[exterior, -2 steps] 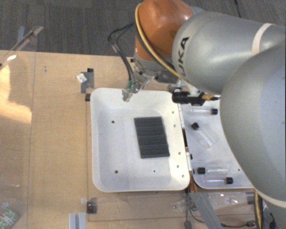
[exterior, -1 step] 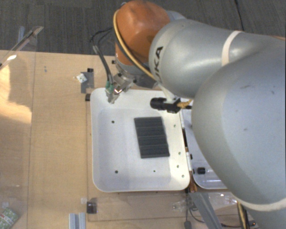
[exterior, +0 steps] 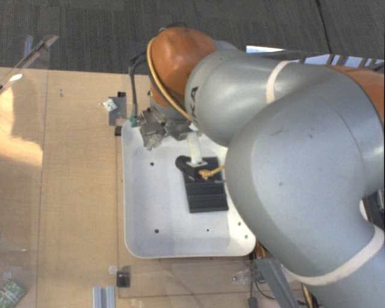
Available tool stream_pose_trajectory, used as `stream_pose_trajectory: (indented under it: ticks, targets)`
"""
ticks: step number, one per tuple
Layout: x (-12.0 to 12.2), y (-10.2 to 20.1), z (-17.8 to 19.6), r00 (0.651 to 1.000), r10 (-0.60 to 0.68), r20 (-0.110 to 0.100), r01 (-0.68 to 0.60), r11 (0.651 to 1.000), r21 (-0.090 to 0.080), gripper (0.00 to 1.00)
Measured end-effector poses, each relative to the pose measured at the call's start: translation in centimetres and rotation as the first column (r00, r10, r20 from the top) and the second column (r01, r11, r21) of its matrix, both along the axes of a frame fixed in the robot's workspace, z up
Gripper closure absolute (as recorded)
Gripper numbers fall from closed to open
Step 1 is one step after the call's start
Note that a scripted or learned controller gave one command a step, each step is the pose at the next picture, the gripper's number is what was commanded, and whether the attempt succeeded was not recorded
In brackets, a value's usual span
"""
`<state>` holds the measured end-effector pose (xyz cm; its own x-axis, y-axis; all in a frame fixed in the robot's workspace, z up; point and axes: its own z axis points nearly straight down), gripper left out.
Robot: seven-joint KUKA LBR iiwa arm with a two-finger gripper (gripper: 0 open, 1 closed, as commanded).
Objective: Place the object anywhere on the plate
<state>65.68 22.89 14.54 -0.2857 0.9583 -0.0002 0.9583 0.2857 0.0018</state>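
A light wooden bench top (exterior: 66, 198) is seen from above, with a bright patch of light (exterior: 18, 129) cast on its left side. Beyond its far edge, dark grey ribbed carpet (exterior: 180, 18) covers the floor. Small black brackets (exterior: 123, 278) are fixed to the wood, and a metal rail (exterior: 103, 296) is seen at the near edge.

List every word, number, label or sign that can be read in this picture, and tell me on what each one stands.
None can be read with certainty.
Dark lettering on the grey arm, just under the orange joint: seen at a slant, too blurred to read.
Small white tag on the bench beside the white bin: too small to read.
Green patterned item at the lower left corner: too small to read.
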Motion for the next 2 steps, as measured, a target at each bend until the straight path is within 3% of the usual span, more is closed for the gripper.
stream_pose_trajectory:
  ticks: [1,2]
  targets:
    - [1.3,-1.2,4.3,0.929,0.369,0.005,-0.369,0.929,-0.001,1.00]
    - [-0.5,-0.3,4.0,0.857,0.515,0.004,-0.515,0.857,-0.001,1.00]
